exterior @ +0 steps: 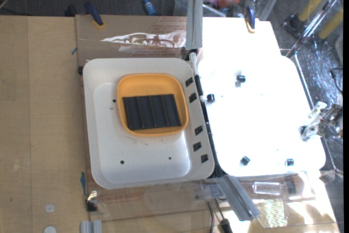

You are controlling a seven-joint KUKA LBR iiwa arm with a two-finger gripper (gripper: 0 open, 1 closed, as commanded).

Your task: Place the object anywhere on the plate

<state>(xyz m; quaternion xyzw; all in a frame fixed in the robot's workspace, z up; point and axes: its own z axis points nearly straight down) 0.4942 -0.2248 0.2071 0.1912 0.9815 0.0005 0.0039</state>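
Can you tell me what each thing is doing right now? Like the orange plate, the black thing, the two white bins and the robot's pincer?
Orange plate: upright in the left bin, holding the black thing.
Black ridged block: lying flat on the plate.
Left bin: holds the plate.
Right bin: glaring in bright sunlight, so its contents are hard to see.
Pincer: at the right bin's right edge; too blurry to tell open or shut.

Right bin (256, 117) blown out by harsh glare, left bin (103, 161) evenly lit, slightly soft
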